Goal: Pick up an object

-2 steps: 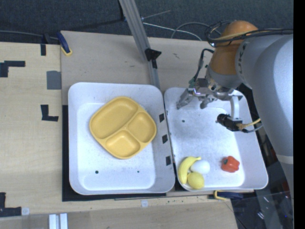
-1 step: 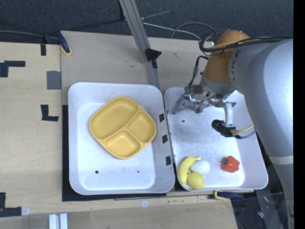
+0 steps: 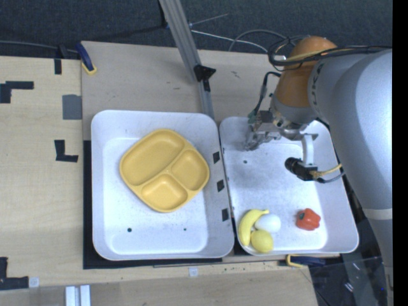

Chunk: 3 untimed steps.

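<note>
Pincer (image 3: pixel 255 138) (finger state cannot be told) over right bin (image 3: pixel 255 177); banana (image 3: pixel 250 222), red pepper (image 3: pixel 308 219) near its front edge.

My arm (image 3: pixel 357 107) is grey with an orange band (above the wrist); both bins (image 3: pixel 108 190) white, the divided plate (image 3: pixel 164 169) yellow, banana (image 3: pixel 250 222) yellow, egg (image 3: pixel 270 223) white, pepper (image 3: pixel 308 219) red.
</note>
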Each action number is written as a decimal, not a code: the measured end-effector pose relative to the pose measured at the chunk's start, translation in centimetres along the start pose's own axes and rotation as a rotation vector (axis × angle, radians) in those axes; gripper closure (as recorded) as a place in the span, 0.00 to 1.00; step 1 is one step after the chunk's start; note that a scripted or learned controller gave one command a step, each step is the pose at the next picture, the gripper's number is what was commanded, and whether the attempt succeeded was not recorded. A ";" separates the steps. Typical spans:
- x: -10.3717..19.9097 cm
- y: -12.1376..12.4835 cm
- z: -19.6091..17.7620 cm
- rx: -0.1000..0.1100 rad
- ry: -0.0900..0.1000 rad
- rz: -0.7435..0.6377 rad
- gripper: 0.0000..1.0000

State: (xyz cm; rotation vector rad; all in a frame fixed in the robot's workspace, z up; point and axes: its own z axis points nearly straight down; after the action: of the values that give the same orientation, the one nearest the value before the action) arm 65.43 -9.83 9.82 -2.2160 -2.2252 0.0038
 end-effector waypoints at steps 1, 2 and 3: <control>-0.5 -0.6 -4.7 -0.005 0.001 0.003 1.00; -0.1 -1.5 -10.2 -0.007 0.001 0.002 1.00; 0.0 -1.5 -16.6 -0.009 0.000 0.002 1.00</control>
State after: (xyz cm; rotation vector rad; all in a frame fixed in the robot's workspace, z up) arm 64.02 -9.83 26.46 -2.2228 -2.2276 -0.0063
